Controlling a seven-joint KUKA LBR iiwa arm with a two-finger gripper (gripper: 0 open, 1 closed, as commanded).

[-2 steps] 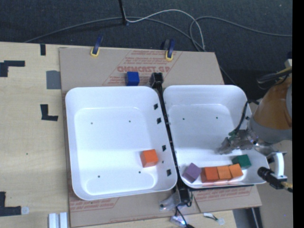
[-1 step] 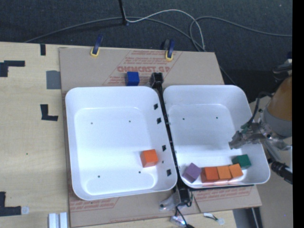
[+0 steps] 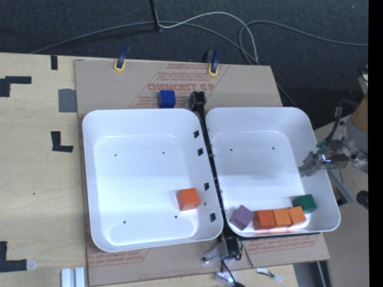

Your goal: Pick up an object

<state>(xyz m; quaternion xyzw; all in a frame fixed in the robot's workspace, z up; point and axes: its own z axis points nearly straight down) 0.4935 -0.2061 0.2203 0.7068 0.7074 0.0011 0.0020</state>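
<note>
An orange cube [image 3: 188,198] lies in the left bin [image 3: 108,130], near its front right corner. Along the front wall of the right bin [image 3: 257,115] sit a purple cube [image 3: 242,217], a row of three orange blocks [image 3: 280,218] and a green block [image 3: 305,203]. My gripper [image 3: 311,164] hangs over the right rim of the right bin, above and behind the green block. It is apart from all the blocks, and I see nothing held in it.
A blue cube [image 3: 167,98] rests on the cardboard behind the left bin, outside both bins. Black clips [image 3: 197,100] join the bins along their shared wall. Cables [image 3: 239,31] run across the dark floor at the back.
</note>
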